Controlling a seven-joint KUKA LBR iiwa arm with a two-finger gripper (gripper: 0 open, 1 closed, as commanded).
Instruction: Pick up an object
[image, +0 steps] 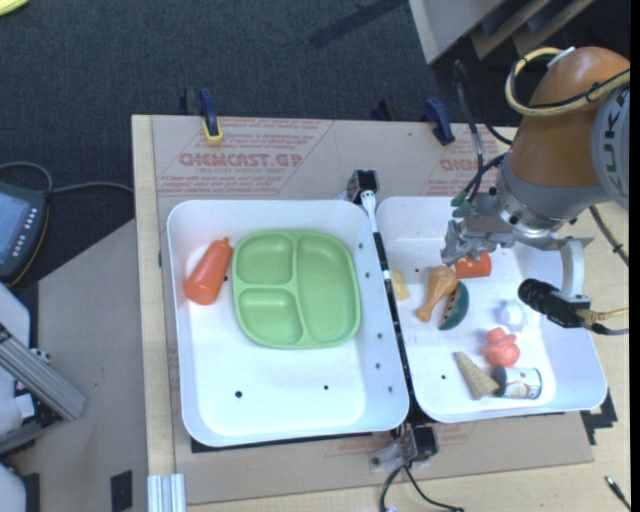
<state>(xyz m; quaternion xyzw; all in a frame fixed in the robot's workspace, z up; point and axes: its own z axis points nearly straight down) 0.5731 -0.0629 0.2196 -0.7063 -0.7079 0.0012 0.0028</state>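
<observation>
Two shallow white bins sit side by side on a brown board (250, 160) in the middle of the frame. The left bin (280, 390) holds a green divided plate (297, 288) at its centre. An orange bottle (208, 272) lies tilted just left of the plate, near the bin's left wall. The right bin (420, 360) holds the smaller toys.

The arm (560, 130), its orange band at the upper right of the frame, comes down into the upper middle of the right bin. The gripper (460, 254) hangs low over the bin floor there. Whether it is open or closed cannot be told from this slant, because its own body blocks the view.

A red-orange piece (476, 267) lies at the gripper's lower right edge, touching it or nearly so and partly covered by it. It cannot be told whether the piece sits between the jaws or merely beside them.

Just below and left of the gripper lies a tan drumstick (438, 290), slanting down to the left. A dark green slice (456, 308) rests against its lower right side. A pale yellow piece (400, 286) lies near the right bin's left wall.

Toward the lower right are a small white thing (511, 316) and a red round toy (502, 347) below it. A tan cone (476, 373) and a small white can (522, 382) lie side by side near the bin's lower edge, well apart from the gripper.
</observation>
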